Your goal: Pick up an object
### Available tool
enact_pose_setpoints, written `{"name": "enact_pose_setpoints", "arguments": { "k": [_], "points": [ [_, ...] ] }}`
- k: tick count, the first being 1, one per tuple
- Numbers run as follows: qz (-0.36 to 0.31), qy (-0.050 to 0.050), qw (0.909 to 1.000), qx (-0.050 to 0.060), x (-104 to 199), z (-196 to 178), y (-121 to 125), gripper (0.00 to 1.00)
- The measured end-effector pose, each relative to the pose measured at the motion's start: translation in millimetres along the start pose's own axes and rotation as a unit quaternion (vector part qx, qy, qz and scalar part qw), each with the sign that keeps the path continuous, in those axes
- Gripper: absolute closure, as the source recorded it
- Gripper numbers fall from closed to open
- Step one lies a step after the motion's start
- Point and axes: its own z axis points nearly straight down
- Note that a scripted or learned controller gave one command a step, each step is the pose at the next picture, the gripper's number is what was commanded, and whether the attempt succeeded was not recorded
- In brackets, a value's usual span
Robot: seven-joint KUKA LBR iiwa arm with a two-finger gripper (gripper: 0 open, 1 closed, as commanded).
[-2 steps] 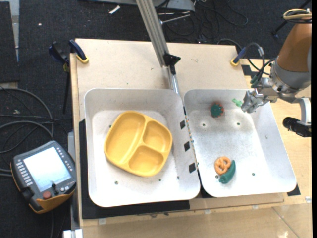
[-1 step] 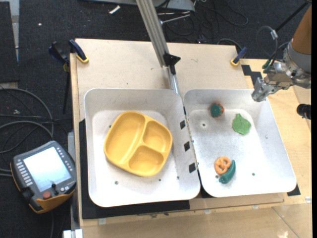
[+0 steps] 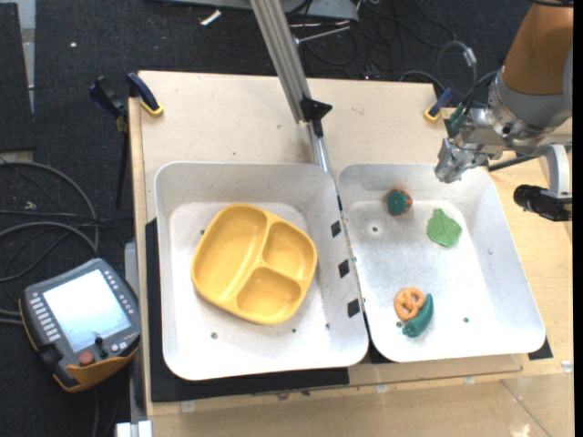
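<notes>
**Three small objects, one claw at the far edge of the right bin**

Three loose things lie in the right bin (image 3: 510, 271): one small round piece, teal and reddish (image 3: 398, 202), near the far edge; one flat green leaf-like piece (image 3: 444, 228) just beside it, toward the right-hand edge of the tabletop (image 3: 237, 116); and one orange pretzel shape lying against a teal piece (image 3: 412, 309) near the near edge, the two touching so that they may be one item or two. One yellow divided plate (image 3: 254, 263), with three compartments, sits in the left bin (image 3: 173, 244).

The claw (image 3: 450, 173) hangs over the far rim of the right bin, close to its far right corner, on the single grey arm (image 3: 537, 71) reaching in from the right. Whether its tips stand apart or together I cannot tell at this size; nothing is seen between them.

The relation that matters: the two nearest candidates lie from the claw toward the near edge of the tabletop. The green piece is almost straight below it in that direction, near but not touching; the round piece is about as near, off toward the left bin. The green piece's long axis seems to run roughly from far edge to near edge, tilted a little. The pretzel pair is well apart, its length running slantwise near the bin's near edge.

My judgement is that a short drop toward the green or the round piece is the likeliest next move.
</notes>
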Motion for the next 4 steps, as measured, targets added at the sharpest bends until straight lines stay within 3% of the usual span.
{"name": "enact_pose_setpoints", "arguments": {
  "k": [2,3,4],
  "points": [
    [0.000,0.000,1.0000,0.003,115.2,21.3,5.5,1.00],
    [0.000,0.000,1.0000,0.001,165.6,28.9,20.0,1.00],
    [0.000,0.001,1.0000,0.000,217.9,20.9,22.1,1.00]
  ]
}}
